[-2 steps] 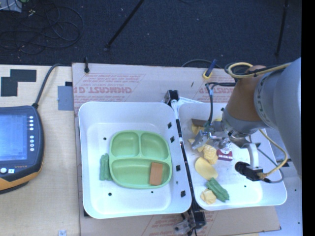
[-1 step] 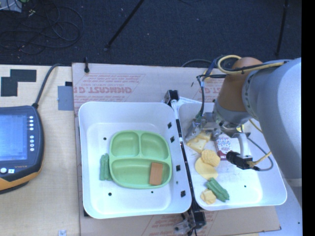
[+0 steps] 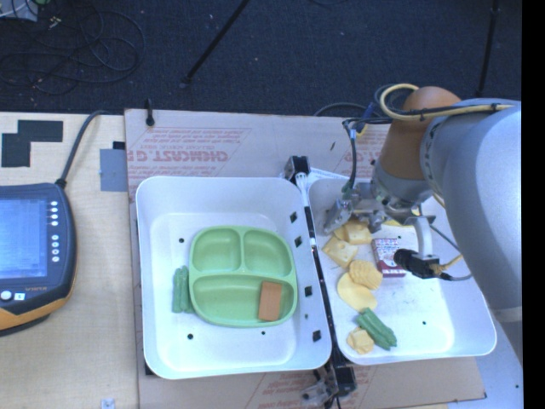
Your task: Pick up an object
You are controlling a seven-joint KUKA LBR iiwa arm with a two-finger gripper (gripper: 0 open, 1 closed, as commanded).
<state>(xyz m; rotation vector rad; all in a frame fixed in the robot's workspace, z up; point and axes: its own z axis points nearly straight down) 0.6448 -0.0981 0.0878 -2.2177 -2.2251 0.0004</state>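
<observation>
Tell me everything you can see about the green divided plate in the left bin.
The green divided plate is pale green, plastic-looking, with rounded corners and three compartments: two small at the far side, one wide at the near side. It lies flat in the left bin. An orange block sits in the wide compartment; a darker green piece lies along its left edge.

- Dark blue carpet (image 3: 255, 41) fills the far floor; black cables (image 3: 94, 37) loop across its left part; a thin dark pole (image 3: 220, 34) slants over it
- Pale wooden bench (image 3: 72, 339) in the foreground; a cardboard sheet (image 3: 213, 143) with red print lies on it
- A pendant (image 3: 30, 245) with a lit screen rests at the left; its cable runs up toward the carpet
</observation>
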